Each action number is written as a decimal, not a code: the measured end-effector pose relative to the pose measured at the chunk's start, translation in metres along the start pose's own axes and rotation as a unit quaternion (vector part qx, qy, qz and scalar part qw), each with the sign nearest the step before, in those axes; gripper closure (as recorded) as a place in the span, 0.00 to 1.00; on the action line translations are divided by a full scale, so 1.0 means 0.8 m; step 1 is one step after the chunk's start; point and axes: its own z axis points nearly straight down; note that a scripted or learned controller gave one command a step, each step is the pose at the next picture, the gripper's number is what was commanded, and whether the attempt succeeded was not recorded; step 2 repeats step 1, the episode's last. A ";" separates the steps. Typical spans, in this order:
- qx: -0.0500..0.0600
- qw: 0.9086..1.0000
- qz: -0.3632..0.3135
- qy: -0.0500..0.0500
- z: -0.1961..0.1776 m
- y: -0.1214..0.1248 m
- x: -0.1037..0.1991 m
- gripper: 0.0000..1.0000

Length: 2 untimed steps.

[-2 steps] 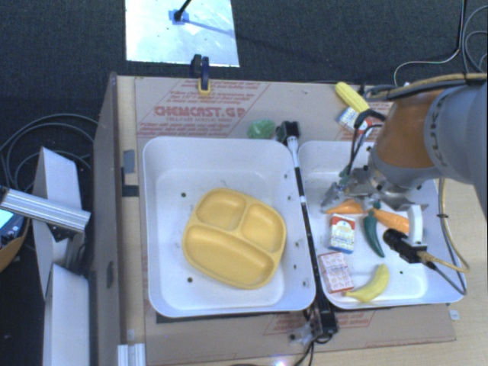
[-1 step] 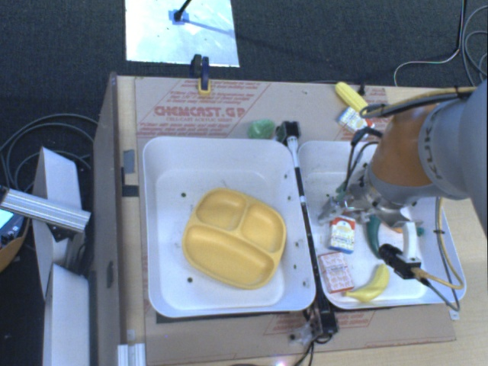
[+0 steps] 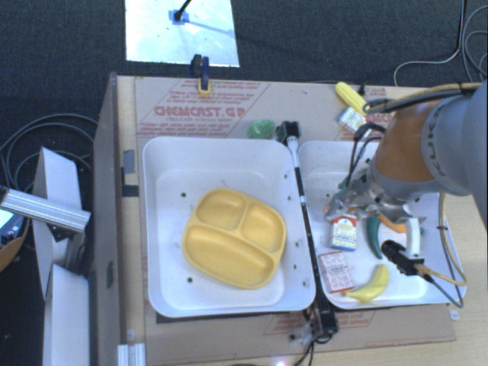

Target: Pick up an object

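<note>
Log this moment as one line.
arm: over right bin | tool: low among items | banana: bin front | yellow tray: left bin

A: where's the arm [image 3: 450, 139] at right now?
B: coming in from the right, grey link up top, orange band [image 3: 404, 147] bent downward. the gripper [image 3: 357, 202] hangs low under it, can't really make out its tips from this angle
</note>
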 end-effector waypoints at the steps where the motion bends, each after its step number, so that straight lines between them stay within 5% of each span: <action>1: -0.002 1.000 -0.006 0.002 -0.119 -0.046 0.107 1.00; 2: -0.002 1.000 -0.006 0.002 -0.119 -0.046 0.107 1.00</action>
